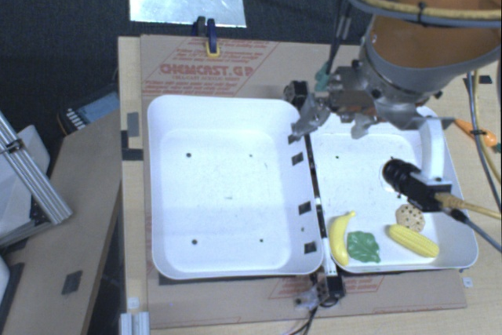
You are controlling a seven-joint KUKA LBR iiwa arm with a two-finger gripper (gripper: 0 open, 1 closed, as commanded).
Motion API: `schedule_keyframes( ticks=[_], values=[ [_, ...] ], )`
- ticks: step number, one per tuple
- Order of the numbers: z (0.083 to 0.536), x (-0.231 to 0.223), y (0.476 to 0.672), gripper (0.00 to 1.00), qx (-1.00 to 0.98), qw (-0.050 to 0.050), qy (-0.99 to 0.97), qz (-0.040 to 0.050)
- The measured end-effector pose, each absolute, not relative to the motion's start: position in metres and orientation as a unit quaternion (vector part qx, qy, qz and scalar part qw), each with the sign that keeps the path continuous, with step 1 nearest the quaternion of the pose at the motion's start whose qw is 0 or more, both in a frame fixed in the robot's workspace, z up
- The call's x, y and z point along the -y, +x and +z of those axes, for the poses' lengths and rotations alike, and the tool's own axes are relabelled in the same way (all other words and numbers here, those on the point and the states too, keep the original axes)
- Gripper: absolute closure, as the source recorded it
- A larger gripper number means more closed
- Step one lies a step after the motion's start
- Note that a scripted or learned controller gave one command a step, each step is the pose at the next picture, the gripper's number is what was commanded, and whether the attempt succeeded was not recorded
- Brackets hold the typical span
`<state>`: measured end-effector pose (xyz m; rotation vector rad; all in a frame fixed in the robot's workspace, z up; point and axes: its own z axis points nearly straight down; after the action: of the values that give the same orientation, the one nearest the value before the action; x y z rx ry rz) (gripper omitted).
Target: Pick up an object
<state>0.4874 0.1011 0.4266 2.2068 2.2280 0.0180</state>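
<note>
Lying below-right of gripper (340, 118), apart: corn cob (412, 241).

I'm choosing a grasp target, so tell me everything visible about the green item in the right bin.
The green item is a small, flat-looking piece with an irregular, leafy outline, matte dark green, probably plastic or fabric. It lies on the floor of the right bin near its front edge, close to the divider. Its left edge meets the yellow banana; the corn cob lies apart to its right. The end effector is well away, near the bin's back.
</note>
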Motion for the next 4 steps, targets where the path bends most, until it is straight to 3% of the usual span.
schedule_keyframes(
  ticks=[1, 2, 3, 4],
  values=[
    [0.433, -0.098, 0.488, 1.0, -0.711, 0.001, 0.704, 0.0023],
    [0.348, -0.161, 0.556, 1.0, -0.71, -0.001, 0.704, -0.0018],
    [0.266, -0.166, 0.602, 1.0, -0.707, -0.001, 0.707, -0.0025],
    [0.143, -0.193, 0.586, 1.0, -0.709, -0.004, 0.705, -0.0054]
  ],
)
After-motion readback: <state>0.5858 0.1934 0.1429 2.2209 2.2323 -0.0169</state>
